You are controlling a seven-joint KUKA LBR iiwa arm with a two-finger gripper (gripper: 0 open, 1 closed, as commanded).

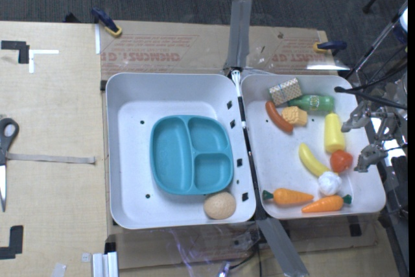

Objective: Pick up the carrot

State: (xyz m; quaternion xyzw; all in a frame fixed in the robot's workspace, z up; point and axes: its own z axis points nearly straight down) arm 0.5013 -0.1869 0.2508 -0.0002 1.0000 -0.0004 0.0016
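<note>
— Where the arm reaches in from the right, what does the grey two-finger metal gripper [364,139] look like?

— Its two fingers stand well apart with nothing between them, poised over the right rim of the right-hand shallow white plastic bin [373,201], just beside a round red toy tomato [341,159].

— And the carrots?

— Two orange toy carrots with green tops lie along the near wall of that bin: one carrot [290,196] at the near left, the other carrot [325,204] closer to the near right corner, touching a small white bulb of toy garlic [329,183].

— How much room is around them?

— Little on the near side, since both hug the wall. Bare bin floor opens to the left of a curved yellow toy banana [312,159].

— What else crowds the bin?

— A yellow cylinder-shaped toy [334,132], a green plastic bottle [312,102], a red toy sausage [279,117], a yellow corn piece [294,115] and a speckled tan block [285,91].

— The other bin?

— The left-hand white bin [123,139] holds a teal three-compartment plate [192,156] and a beige egg-shaped ball [220,205] at its near edge.

— Any writing?

— Red print on the brown cardboard sheet [168,52] behind the bins, reversed and too faint to read
</note>
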